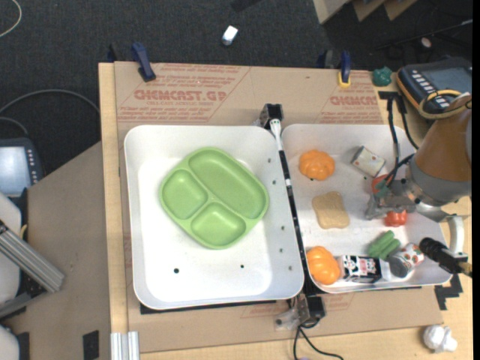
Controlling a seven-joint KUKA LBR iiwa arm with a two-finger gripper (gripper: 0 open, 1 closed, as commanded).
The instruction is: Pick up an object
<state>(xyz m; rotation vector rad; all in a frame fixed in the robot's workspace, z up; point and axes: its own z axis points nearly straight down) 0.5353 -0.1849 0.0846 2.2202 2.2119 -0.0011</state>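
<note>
From my feed, the table [225, 88] is a brown board printed with red lettering, held at its far edge by a blue clamp [142, 61] and another clamp [344, 69]. Directly on it sit the left white bin [150, 268] and the right white bin [341, 137], side by side, their inner edges touching.

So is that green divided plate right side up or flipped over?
Right side up: the green plate in the left bin shows three hollow compartments facing the camera.

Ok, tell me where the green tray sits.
The green tray lies in the left bin, near its middle, apart from the toys in the right bin.
</note>
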